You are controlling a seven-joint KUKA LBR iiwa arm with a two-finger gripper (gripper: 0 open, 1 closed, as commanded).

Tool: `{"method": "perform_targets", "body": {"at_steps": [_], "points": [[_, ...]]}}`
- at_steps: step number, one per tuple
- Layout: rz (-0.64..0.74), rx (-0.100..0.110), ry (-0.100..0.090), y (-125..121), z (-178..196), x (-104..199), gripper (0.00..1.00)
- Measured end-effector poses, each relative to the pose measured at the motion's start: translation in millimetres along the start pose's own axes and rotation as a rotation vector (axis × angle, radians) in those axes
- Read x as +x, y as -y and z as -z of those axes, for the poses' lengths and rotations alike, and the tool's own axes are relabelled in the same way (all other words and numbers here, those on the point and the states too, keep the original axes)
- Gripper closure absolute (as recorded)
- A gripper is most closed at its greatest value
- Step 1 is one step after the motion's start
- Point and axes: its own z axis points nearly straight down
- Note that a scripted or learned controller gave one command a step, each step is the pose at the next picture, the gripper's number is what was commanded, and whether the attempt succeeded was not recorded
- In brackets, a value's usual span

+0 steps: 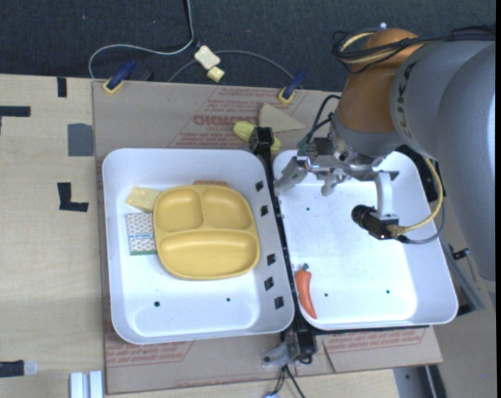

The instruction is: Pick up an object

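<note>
A small orange carrot lies at the front left corner of the right bin. In the left bin a yellow divided plate lies flat. Beside it sit a patterned card and a pale yellow piece, partly tucked under the plate's left rim. My gripper hangs over the back left part of the right bin, near the divider between the bins. Its fingers stand apart with nothing between them. The carrot is well in front of it.
The grey arm and its orange band cover the right bin's back right. A black fitting on a yellow cable hangs over that bin's middle. Black clips line the divider. Clamps and cables lie behind the bins on cardboard.
</note>
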Motion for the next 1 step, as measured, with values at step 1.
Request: {"method": "perform_targets", "body": {"at_steps": [1], "points": [[-0.009, 0.008, 0.001, 63.3, -2.6, 0.5, 0.00]]}}
